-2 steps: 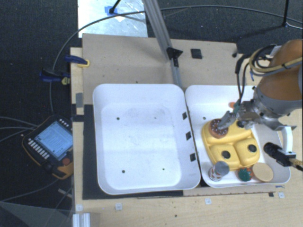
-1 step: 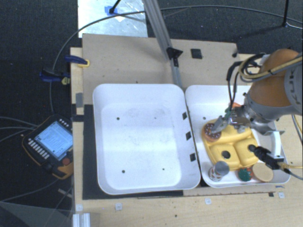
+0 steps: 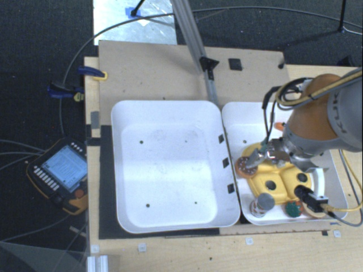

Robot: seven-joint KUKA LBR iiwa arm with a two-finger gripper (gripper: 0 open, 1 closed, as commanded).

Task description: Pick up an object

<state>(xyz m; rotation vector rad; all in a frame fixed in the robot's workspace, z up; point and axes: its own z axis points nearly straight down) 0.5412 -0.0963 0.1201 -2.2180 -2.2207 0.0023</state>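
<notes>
The likeliest object to take is the yellow piece, a flat moulded plastic shape with dark holes in it. It lies in the right bin, toward that bin's near half. The gripper hangs low over the piece's far left corner, too close for me to say whether it touches. I also cannot tell whether it is spread or closed, because the wrist hides its tips. Nothing visibly sits in its grasp.

A brown disc lies at the same corner, touching or overlapping the yellow piece. Nearer the camera a grey cylinder seems to stand upright. A small green thing sits to its right, and both are close to the bin's near wall.

The grey arm reaches in over the bin's far right. The left bin lies alongside, and both rest on the tan surface.

I judge the step in hand to be the final approach to a grasp. A flat piece lying on the bin floor gives little to pinch from above. The grasp should therefore span a raised edge or the rim of one of the holes, not the broad face. The disc is crowded against that corner and could be caught or pushed along with it, so it is better to pick one target and centre squarely on it. The closing should finish before any lift. The lift should then go straight up, slowly enough that a slip shows early.
</notes>
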